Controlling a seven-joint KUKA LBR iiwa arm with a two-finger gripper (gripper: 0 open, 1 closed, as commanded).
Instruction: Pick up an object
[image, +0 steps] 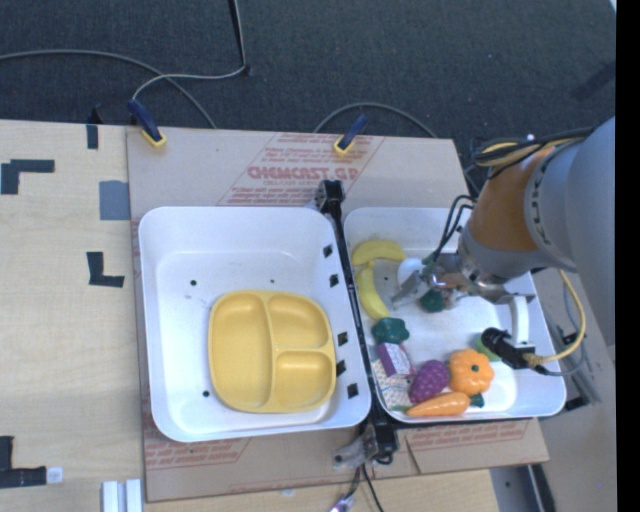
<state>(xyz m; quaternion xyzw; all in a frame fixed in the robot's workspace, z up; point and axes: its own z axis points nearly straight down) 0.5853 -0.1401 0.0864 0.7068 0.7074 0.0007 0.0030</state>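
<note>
The pick looks barely begun, or at best at the reaching stage. The arm comes in from the right of the frame, and its claw (420, 287) is down inside the right bin (540, 400), low over the bin's upper middle, just right of the banana (371, 272). A small dark green thing (435, 298) sits right at the claw tips; whether it is between them or only beside them I cannot make out, so I would not call anything held, and I cannot tell if the claw is spread or pinched. Lifting something clear of the bin is all left to do, as far as I can judge.

The likely targets are toy foods, all smooth moulded plastic by the look. The banana is a curved yellow crescent near the bin's left wall. Below it lies a knobbly green piece (390, 329), then a pale wrapped packet (391, 363), a bumpy purple grape bunch (429, 380), a round ribbed orange pumpkin (471, 371) and a tapered carrot (438, 405) along the lower edge.

The left bin (180, 240) holds a matte yellow divided tray (270, 350) with rounded corners. Both bins are glossy white with shallow sloped walls, resting on brown cardboard (250, 170) over the worktop.
</note>
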